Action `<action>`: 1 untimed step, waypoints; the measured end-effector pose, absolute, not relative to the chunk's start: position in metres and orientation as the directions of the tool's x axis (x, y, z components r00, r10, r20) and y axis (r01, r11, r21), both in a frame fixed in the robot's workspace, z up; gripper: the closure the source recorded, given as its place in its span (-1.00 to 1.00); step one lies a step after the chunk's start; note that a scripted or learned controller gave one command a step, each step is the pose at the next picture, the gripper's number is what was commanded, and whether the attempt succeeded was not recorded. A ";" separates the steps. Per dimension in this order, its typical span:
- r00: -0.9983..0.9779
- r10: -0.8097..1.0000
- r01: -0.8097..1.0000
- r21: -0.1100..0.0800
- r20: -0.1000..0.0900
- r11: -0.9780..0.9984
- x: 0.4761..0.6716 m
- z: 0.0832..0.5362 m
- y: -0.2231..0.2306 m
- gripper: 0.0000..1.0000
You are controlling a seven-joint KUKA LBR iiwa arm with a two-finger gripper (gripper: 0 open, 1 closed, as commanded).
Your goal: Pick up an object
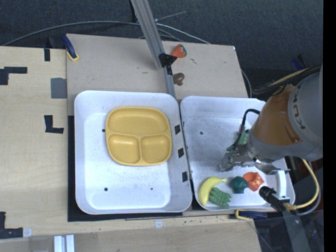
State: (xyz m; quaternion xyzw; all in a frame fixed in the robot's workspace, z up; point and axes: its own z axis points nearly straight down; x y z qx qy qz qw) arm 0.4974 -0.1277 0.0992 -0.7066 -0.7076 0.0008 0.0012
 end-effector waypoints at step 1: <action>-0.002 1.000 1.000 0.004 -0.001 0.002 0.497 0.161 -0.124 1.00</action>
